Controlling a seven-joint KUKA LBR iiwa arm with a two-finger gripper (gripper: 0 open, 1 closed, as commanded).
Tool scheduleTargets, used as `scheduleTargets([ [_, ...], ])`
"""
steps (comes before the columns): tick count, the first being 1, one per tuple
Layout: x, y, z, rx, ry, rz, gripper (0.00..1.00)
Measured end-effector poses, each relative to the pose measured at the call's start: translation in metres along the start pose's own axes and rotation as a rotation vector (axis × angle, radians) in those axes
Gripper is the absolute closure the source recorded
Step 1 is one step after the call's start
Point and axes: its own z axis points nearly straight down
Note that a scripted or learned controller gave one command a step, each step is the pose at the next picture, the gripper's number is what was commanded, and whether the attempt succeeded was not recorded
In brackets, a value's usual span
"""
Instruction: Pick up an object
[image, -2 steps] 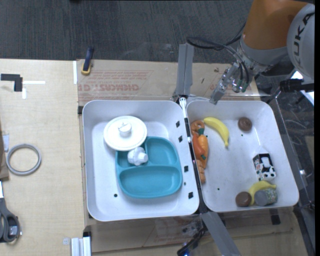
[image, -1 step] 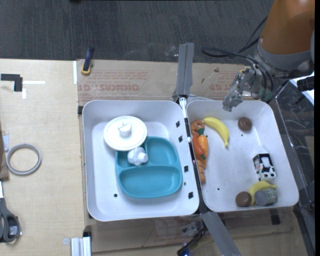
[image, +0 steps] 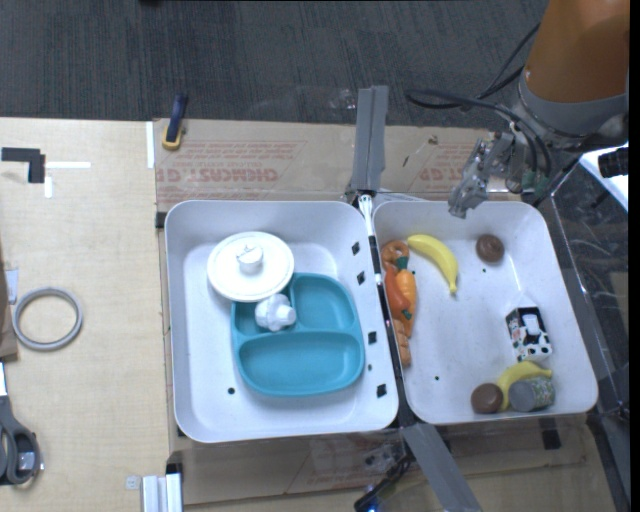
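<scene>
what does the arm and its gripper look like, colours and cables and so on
The arm shows a broad orange band over a grey rounded wrist section. Dark cables loop out from beside it and run down along the wrist. The gripper is a slim grey metal piece with exposed mechanical parts and thin wires, including a bit of green, bundled above it.
</scene>
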Motion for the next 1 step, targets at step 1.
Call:
scheduleTargets([
  [1, 0.0276, 0.0396, 0.0125, 0.001, 0.007, 0.149, 1.0],
])
